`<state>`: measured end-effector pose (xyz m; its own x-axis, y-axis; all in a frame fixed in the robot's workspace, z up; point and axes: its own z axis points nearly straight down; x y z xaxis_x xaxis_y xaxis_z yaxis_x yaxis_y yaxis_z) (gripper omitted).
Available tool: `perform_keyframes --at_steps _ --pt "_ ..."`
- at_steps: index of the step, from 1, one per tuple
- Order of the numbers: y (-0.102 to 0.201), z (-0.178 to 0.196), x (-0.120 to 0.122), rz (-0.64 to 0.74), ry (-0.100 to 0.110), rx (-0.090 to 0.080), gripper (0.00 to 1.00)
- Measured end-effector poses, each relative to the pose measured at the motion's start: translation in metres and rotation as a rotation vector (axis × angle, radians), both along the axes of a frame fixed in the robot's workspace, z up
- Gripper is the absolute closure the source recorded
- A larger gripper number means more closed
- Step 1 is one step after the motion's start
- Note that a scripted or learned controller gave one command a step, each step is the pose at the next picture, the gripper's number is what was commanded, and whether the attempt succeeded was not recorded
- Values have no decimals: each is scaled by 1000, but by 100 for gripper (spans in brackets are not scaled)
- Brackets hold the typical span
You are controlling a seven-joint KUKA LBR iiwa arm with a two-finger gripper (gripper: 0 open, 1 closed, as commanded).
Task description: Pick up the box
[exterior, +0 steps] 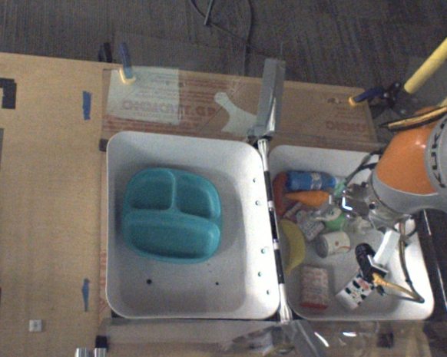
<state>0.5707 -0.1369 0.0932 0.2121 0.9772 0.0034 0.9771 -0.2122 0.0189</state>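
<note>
Wide look first: the brown cardboard-topped desk (35, 221) carries two shallow white bins side by side. The left white bin (199, 287) holds one big item, a teal plastic divided tray (173, 214), sitting a little toward 10 o'clock of the bin's centre, with bare floor around it from 3 through 6 o'clock.

Over to the right white bin (325, 160), and this is the busy one. The grey arm with its orange band (413, 162) comes in from 3 o'clock and hangs over the bin's 1 o'clock corner, with the end effector (350, 201) low above the clutter just up from the bin's centre. Open or closed? I cannot tell from this angle, and nothing is visibly gripped.

Down through the contents now. A yellow banana (292, 247) lies along the 9 o'clock wall. A blue bottle-like container (312, 181) lies on its side at 11 o'clock, and an orange carrot-shaped toy (308, 197) sits just beneath it, pointing toward the end effector.

Here is the target: the small tan and red cardboard box (315, 287) lies flat at 7 o'clock in the right bin, close to the near wall and just past the banana's lower end. It is well apart from the end effector, on the bin floor.

Last, a small pale cup (334, 243) lies tipped between the box and the end effector.
</note>
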Motion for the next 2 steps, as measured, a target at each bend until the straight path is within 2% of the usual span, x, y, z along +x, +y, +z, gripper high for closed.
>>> perform_keyframes --at_steps 1,2 --pt "-52 -6 60 -140 16 0 0" --pt "-61 -5 -7 -448 15 10 0"
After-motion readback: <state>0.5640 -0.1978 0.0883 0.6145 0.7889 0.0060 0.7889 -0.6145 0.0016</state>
